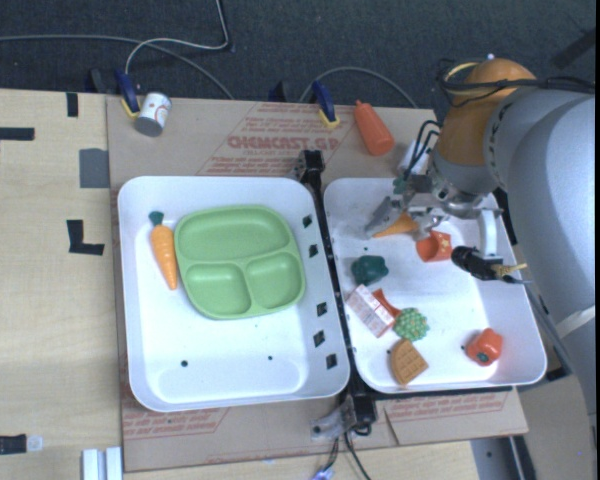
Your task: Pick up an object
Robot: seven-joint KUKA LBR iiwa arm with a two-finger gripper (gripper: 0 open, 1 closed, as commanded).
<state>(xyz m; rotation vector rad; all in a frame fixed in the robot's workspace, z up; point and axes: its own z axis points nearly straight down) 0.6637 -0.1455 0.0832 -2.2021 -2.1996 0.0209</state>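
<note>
Camera view: two bins (140, 268), one carrot (164, 253).

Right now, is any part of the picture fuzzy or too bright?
In the camera view the big grey arm at the right looks soft and blurry because it is close to the camera; the white bins are bright but not washed out; the toy carrot and green divided plate look sharp, with faint shadows.

Even, fairly bright overhead light leaves only faint shadows, with mild glare washing out the white bins (220, 383) and the grey arm (555, 178), while the whole frame looks soft, slightly grainy and low in resolution.
</note>
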